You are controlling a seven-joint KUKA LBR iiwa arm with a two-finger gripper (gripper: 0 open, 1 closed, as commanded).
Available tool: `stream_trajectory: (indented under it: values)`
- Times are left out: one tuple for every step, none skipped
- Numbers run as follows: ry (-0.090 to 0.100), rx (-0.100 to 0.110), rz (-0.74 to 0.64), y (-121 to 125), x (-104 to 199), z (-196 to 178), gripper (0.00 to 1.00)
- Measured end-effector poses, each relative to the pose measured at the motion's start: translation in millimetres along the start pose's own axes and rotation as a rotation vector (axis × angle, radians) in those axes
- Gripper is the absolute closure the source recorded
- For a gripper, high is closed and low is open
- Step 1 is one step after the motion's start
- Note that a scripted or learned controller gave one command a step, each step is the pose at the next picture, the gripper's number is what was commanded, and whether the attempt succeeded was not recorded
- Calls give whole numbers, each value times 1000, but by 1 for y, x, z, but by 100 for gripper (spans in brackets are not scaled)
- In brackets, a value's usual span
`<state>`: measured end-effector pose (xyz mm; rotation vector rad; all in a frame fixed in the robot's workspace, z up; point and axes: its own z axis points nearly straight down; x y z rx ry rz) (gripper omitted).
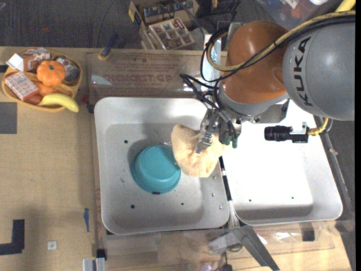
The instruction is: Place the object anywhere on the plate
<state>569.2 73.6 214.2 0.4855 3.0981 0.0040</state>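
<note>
Camera view: showing the gripper [204,143] reaching in from the right and pinching the upper right part of a pale, floppy object [192,151], apparently a soft cloth-like or dough-like piece, inside the left bin [113,123]. Object lying just right of the teal plate [156,169], its lower left edge touching or slightly overlapping the plate's rim; lifted or still resting on the bin floor, impossible to tell. Right bin [282,191] sitting beside, sharing a divider close under the wrist.

Judged risks: gripping only a thin fold, so slipping free on lifting; sagging and dragging across the plate, pushing it toward the bin's left wall instead of landing on it; draping half off the rim on release, leaving the object partly on the bin floor; snagging against the divider during the leftward move. Plate appearing turned dome-up, perhaps letting a limp object slide off.
</note>
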Motion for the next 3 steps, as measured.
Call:
stream_trajectory:
  values:
    - [-1,-2,-305,44,14,3,100]
    - [-1,-2,-311,90,39,-7,100]
    - [-1,-2,-311,89,38,-8,0]
